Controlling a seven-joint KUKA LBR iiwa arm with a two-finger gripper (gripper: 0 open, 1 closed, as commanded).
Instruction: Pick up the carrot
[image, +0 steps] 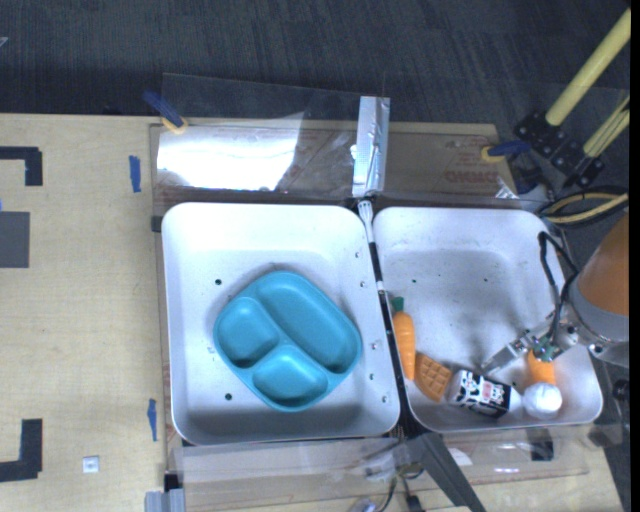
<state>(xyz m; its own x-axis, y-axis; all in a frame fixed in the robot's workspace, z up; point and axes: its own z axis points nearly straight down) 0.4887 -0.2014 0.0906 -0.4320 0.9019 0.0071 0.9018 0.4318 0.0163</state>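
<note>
Two white bins sit side by side, and your gripper (503, 356) is low in the right bin (450, 240), reaching in from its right edge on the grey arm (600, 300) with its orange band. You cannot tell from this slanted overhead view whether it is open or closed; nothing is visibly held.

The carrot (404, 341) lies well to the gripper's left, against the wall that divides the bins. It probably slid there, since loose things collect at the walls. It is small, orange, smooth and tapered, with a green top at its far end, lying lengthwise along the wall.

Between gripper and carrot lies a waffle (432, 376), touching the carrot's near end. Just below the gripper is a black-and-white carton (482, 392). To the gripper's right are an orange ball (541, 369) and a white ball (543, 400), close under the wrist.

Farther left, past the carrot, the left bin (200, 240) holds a blue divided plate (287, 338).

You will likely need to travel left, and the wall may crowd the grasp.
</note>
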